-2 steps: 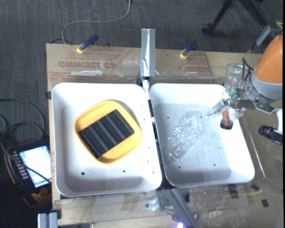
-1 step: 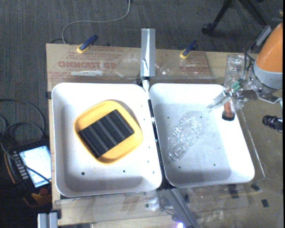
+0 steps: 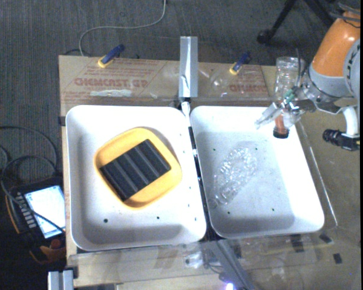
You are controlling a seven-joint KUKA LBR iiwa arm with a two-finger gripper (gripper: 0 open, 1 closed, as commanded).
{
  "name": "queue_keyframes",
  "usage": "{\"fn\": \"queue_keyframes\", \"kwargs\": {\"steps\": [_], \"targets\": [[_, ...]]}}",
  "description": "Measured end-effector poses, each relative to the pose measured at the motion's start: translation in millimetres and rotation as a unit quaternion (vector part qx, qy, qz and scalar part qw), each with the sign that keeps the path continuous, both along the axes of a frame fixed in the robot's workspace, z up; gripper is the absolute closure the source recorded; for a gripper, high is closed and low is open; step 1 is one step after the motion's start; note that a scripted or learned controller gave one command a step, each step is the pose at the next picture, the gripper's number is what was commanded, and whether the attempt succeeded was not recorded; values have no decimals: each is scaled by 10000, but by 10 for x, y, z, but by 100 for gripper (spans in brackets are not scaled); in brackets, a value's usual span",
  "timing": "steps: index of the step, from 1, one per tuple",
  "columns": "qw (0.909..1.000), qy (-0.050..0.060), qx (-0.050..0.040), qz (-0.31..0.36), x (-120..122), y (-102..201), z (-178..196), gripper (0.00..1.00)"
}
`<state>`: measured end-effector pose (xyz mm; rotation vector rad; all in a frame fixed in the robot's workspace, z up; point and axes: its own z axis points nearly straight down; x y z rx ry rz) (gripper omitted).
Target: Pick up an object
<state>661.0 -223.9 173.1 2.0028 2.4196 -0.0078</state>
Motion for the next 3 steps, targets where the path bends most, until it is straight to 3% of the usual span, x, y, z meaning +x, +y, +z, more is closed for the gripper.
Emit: {"fn": "queue_keyframes", "kwargs": {"steps": [3], "targets": [[9996, -5, 4, 273, 78, 24, -261, 0]]}}
